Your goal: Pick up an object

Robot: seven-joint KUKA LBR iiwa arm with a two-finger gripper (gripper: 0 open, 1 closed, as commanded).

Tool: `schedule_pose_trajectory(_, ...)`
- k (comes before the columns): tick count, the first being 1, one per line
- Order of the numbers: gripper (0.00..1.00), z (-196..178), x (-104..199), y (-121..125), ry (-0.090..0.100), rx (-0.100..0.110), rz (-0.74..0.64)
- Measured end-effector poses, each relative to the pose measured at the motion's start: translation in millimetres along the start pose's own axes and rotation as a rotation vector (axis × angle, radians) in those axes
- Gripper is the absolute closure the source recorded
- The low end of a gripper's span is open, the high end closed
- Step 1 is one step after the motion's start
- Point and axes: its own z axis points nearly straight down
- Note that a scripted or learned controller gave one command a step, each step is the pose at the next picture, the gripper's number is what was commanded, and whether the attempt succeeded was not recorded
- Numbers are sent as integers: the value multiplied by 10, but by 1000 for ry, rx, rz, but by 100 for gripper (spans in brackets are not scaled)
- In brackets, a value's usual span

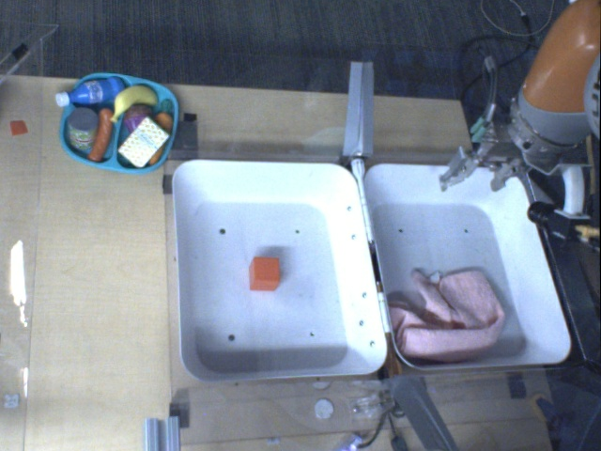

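Observation:
An orange cube (266,273) rests near the middle of the left bin (202,252). A crumpled pink cloth (449,315) lies in the near part of the right bin (526,252). My gripper (477,174) hangs over the far edge of the right bin, well above and behind the cloth. Its fingers (454,178) are spread apart with nothing between them. The orange band of the arm (562,64) shows at the upper right.
A blue tray (68,139) of toy food stands on the bench at the far left. A metal divider post (358,111) rises between the bins at the back. Cables run along the right side.

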Motion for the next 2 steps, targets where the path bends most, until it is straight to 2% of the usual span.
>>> schedule_pose_trajectory(1, 0, 28, -628, -1087, -3, -2, -95)
schedule_pose_trajectory(2, 0, 1278, -617, -1477, -1, -2, -279)
